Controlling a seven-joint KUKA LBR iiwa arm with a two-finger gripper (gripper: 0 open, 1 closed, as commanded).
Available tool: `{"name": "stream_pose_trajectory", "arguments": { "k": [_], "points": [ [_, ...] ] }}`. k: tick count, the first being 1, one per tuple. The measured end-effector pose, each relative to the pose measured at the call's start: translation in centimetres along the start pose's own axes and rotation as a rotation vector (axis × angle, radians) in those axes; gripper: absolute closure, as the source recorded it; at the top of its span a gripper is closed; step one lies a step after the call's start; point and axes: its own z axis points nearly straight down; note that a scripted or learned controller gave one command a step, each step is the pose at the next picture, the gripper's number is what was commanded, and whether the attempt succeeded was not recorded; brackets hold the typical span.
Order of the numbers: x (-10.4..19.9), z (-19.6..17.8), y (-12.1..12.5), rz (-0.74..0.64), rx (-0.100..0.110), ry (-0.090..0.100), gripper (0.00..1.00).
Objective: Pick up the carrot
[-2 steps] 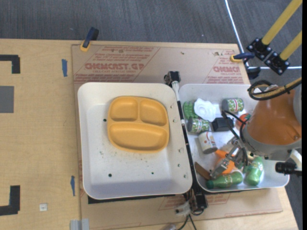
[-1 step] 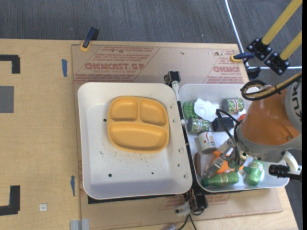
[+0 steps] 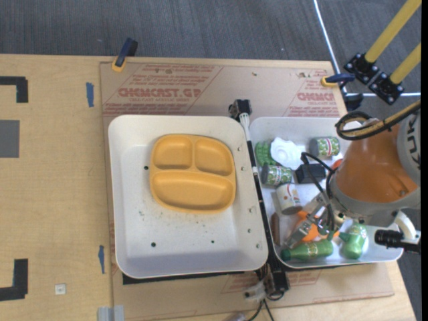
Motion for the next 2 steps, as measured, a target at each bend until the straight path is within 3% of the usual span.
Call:
{"name": "stream_pose_trajectory", "arguments": {
  "k": [1, 2],
  "points": [
    [-0.1, 0.1, -0.3, 0.519, 0.002, 0.002, 0.00],
    [-0.2, -1.0, -0.1, 0.521, -0.005, -0.003, 1.00]
  ]
}}
